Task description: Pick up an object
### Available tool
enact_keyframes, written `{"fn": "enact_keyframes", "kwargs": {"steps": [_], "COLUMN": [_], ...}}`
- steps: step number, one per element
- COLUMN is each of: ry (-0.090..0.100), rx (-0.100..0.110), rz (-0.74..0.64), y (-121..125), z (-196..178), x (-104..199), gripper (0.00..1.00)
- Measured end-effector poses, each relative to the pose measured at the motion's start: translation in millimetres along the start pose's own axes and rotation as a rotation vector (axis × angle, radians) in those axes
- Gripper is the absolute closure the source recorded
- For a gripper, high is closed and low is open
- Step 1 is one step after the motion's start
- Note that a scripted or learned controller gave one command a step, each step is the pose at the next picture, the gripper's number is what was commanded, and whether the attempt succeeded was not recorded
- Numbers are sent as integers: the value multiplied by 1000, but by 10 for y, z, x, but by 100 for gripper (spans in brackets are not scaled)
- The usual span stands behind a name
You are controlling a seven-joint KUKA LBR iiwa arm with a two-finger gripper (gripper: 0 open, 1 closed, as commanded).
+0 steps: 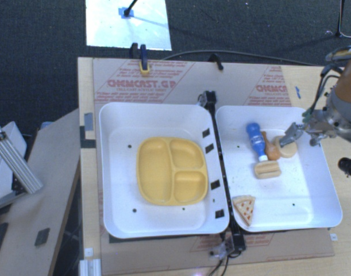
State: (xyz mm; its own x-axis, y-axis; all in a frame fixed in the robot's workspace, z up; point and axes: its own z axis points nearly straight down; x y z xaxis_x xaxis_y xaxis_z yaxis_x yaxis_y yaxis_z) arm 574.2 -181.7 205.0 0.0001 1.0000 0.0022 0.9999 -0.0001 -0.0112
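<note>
I reach in from the right edge, my grey arm (344, 105) bent low over the right bin (313, 211), the orange band high at the frame's edge above my wrist. My gripper (291, 135) points left and slightly down, its tip over the upper middle of that bin. Whether my jaws are open or closed, I cannot tell; the tip is small and blurred against the white. Just beside and below the tip lies a small cluster: a pale round piece (287, 149) touching a brown piece (273, 149), with a blue bottle (256, 141) lying just left of them, its cap toward the bin's far wall. Below these rests a tan bun (267, 169), near the bottle's lower end. Well apart, at the bin's near left corner, lies a pizza slice (245, 208), close to the divider between bins. The left bin (115, 154) holds a yellow tray (172, 170) with three compartments, lying flat in its middle. Nothing shows between my fingers.
</note>
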Motion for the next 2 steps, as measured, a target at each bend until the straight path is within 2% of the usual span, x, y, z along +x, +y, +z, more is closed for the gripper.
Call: {"fn": "enact_keyframes", "kwargs": {"steps": [1,2], "ry": [-3,-2], "rx": [-13,-10], "rz": [-3,-1], "y": [29,12], "z": [-76,374], "x": [5,-69], "gripper": [0,0]}}
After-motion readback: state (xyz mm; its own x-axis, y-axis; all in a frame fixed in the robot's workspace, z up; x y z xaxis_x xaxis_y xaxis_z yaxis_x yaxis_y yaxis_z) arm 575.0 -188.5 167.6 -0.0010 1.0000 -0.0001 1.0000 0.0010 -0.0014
